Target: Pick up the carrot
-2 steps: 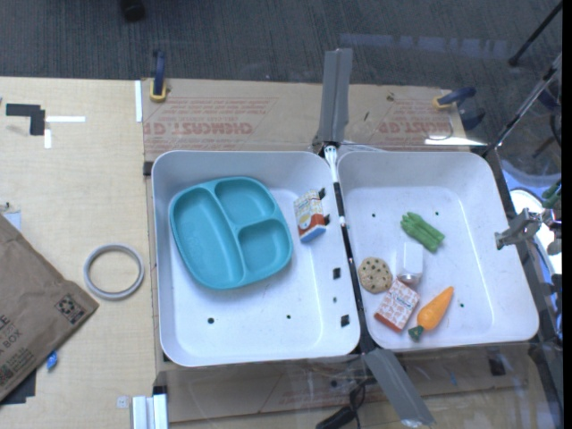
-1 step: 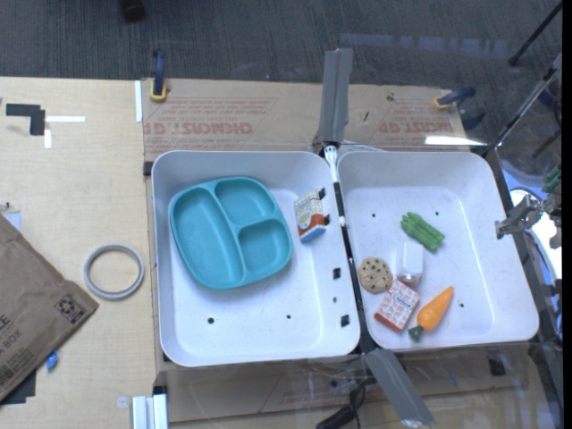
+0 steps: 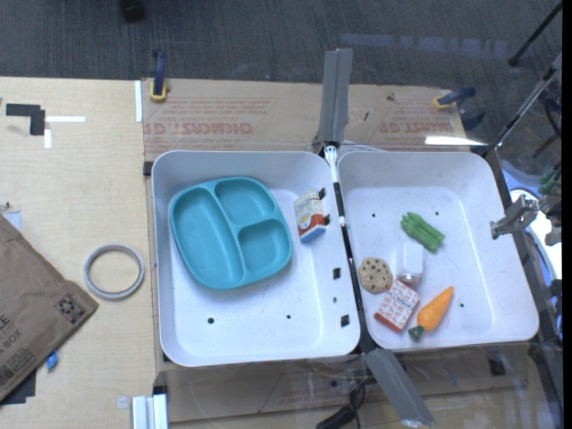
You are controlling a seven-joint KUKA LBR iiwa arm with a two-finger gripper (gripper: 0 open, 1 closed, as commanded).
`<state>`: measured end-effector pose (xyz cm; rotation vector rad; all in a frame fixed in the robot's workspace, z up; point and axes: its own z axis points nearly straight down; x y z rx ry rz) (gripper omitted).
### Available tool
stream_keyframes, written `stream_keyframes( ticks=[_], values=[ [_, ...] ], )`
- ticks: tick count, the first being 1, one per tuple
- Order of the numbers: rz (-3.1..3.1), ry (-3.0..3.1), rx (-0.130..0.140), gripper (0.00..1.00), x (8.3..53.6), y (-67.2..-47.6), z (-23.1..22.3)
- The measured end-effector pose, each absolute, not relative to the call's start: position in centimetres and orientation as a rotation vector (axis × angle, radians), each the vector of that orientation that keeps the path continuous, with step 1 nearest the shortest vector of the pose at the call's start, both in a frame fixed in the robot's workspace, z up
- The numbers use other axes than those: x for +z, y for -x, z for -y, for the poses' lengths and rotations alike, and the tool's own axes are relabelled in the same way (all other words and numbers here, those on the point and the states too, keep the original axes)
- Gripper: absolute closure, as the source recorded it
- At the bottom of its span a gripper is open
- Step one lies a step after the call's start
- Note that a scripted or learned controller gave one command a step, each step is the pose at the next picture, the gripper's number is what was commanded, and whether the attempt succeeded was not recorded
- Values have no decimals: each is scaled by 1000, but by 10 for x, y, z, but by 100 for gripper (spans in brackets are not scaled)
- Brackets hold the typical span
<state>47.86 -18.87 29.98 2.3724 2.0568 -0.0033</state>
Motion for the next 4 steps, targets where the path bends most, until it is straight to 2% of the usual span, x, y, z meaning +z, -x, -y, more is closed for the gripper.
stream_keyframes(
  ticks=[1,2,3,4],
  values=[
    [-1900,-2504,-4,0,205,-478,171],
    [-1682,-2656,-4,0,91,-477,174],
    [-2060,-2376,-3,0,91,-477,163],
    [-2053,-2375,3,100,101,-479,163]
  ],
)
